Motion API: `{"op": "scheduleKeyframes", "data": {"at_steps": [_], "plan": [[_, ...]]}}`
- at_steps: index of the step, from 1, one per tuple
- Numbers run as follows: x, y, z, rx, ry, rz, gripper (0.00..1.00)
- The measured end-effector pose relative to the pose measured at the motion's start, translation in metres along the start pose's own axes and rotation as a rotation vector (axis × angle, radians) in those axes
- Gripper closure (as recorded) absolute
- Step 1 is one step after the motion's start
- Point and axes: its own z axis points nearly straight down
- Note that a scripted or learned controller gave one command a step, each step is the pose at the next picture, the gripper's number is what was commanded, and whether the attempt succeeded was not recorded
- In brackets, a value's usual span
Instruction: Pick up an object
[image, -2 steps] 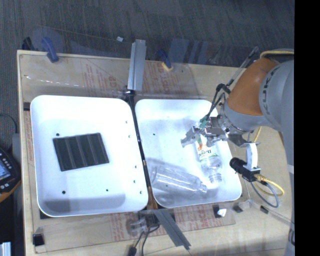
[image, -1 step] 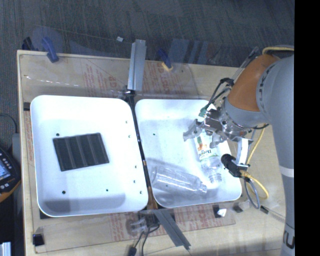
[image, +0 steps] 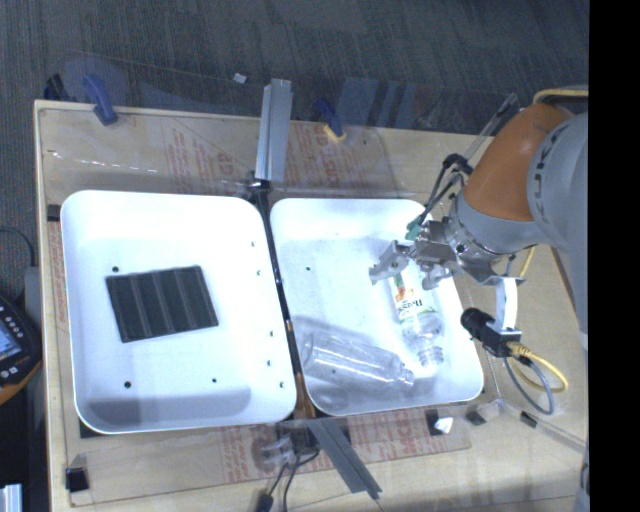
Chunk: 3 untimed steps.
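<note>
You have two white bins: the left bin (image: 90, 300) holds one dark ribbed mat (image: 161, 302), and the right bin (image: 320, 250) holds two clear plastic bottles. One bottle (image: 356, 360) lies at its 6 o'clock; the labelled bottle (image: 417, 318) lies toward 4 o'clock. The gripper (image: 420, 262) hangs just above the labelled bottle's upper end; how wide it is parted, or whether it touches, you cannot tell.

Red printing runs along the desk (image: 150, 150) around the bins, too small to read; the small bottle's label (image: 408, 298) is illegible too
</note>
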Motion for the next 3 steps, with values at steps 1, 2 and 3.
{"op": "scheduleKeyframes", "data": {"at_steps": [1,2,3], "plan": [[0.001,0.013,0.024,0.006,0.002,-0.021,0.00],[-0.001,0.009,0.008,0.000,0.000,-0.051,0.00],[0.001,0.012,0.031,0.006,0.002,-0.055,0.00]]}}
